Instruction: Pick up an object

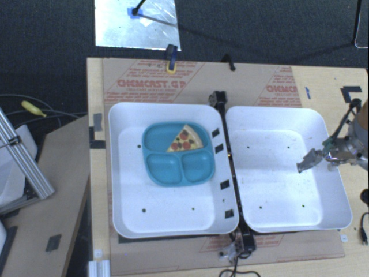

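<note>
Pizza slice (185, 138) lies flat in the blue divided plate's (167, 172) top compartment, left bin (124, 154). Gripper (305, 161) hovers over the right bin (277, 212), well apart; its grip state is unreadable. A thin, flat slice could slip the fingers.

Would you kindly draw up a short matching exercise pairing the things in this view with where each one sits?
Things:
1. pizza slice
2. blue plate
3. gripper
4. clamp

Places:
A. over the right bin
B. in the left bin
C. in the plate's top compartment
D. at the bench's far edge, on the cardboard

Pairs: 1-C, 2-B, 3-A, 4-D
</note>
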Robot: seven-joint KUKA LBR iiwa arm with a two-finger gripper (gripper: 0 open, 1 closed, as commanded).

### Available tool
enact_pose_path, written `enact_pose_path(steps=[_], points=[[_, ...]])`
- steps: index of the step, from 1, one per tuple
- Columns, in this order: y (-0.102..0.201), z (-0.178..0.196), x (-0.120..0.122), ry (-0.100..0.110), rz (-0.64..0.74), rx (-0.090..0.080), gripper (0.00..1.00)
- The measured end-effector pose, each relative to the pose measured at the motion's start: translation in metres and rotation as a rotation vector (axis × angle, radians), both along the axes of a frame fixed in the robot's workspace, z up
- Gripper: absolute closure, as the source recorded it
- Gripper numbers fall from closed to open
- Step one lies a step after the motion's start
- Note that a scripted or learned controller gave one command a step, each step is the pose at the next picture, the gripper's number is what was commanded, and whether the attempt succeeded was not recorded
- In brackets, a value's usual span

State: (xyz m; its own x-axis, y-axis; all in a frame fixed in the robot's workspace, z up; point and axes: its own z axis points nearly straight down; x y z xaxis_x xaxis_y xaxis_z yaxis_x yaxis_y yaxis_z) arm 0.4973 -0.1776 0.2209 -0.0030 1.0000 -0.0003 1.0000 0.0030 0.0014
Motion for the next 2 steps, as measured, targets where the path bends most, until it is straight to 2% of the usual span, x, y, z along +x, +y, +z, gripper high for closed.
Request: enact_pose_path(steps=[1, 2], points=[[0.118, -0.038, 0.007, 0.002, 0.011, 0.005, 0.0], [0.11, -0.026, 0.008, -0.004, 0.001, 0.0, 1.0]])
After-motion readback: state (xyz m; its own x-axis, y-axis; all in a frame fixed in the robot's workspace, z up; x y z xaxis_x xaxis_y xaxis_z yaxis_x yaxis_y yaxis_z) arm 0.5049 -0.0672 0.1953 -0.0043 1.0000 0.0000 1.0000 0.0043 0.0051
